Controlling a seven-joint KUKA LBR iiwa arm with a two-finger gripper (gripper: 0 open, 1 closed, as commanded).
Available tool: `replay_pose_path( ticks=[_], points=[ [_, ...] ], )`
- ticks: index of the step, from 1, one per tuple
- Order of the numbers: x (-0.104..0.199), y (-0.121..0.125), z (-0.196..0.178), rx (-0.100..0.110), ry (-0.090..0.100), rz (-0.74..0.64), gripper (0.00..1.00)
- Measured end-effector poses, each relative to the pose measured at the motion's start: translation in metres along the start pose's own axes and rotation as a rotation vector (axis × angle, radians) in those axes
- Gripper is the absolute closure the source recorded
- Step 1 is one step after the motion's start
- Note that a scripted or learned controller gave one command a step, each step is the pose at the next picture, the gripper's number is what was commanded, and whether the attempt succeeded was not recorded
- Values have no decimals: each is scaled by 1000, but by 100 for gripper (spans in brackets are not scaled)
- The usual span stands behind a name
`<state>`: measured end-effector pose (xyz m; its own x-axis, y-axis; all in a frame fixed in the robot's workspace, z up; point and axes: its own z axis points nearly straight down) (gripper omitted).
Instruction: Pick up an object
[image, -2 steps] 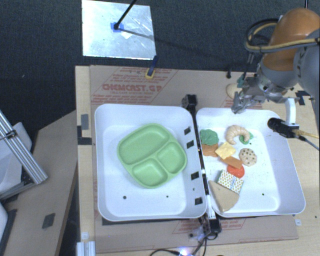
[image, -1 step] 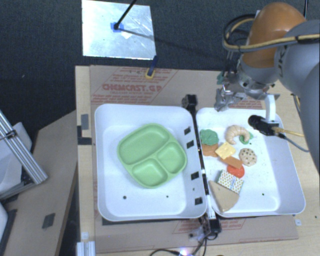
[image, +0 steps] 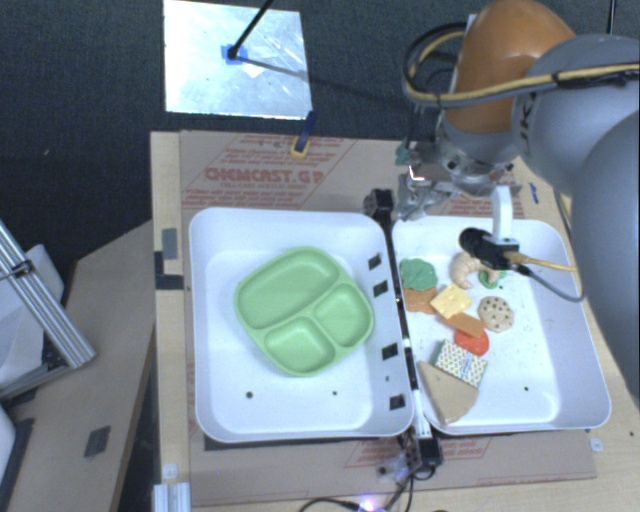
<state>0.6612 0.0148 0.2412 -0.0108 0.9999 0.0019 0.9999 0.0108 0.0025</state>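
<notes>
1. The pincer (image: 413, 198) hangs over the far rim right where the two bins meet, at the back-left corner of the right shallow white bin (image: 575, 330). Honestly can't tell if it's spread or pressed together, or pinching anything, because the wrist hardware blocks the view.
2. The pickable stuff is all in that right bin, bunched in its left half. Closest to the pincer is a green leafy toy lettuce piece (image: 418, 272), and just right of it there's a pale tan croissant-shaped toy (image: 464, 268).
3. A bit nearer the camera, a yellow cheese-wedge toy (image: 450, 300) touches a flat orange piece (image: 418, 300) on its left. A round chocolate-chip cookie toy (image: 495, 313) sits off to its right.
4. Next comes an orange-and-red chunk (image: 470, 335). After that, a patterned square packet (image: 462, 363) rests partly on a tan triangular wedge (image: 445, 398) at the near-left corner.
5. All of those lie on the bin floor, apart from the pincer.
6. The left shallow white bin (image: 215, 380) holds a light green three-compartment plastic plate (image: 303, 310), roughly in the middle and turned on a diagonal.
7. Both bins sit on a brown cardboard sheet with red lettering (image: 265, 165) on the desk (image: 110, 300). A crinkly silver foil sheet (image: 237, 60) lies past the far edge.
</notes>
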Motion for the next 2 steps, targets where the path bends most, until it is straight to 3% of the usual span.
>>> replay_pose_path(
  ticks=[1,2],
  points=[
    [56,-11,9,2,0,1,100],
    [74,2,6,-1,-1,3,100]
  ],
)
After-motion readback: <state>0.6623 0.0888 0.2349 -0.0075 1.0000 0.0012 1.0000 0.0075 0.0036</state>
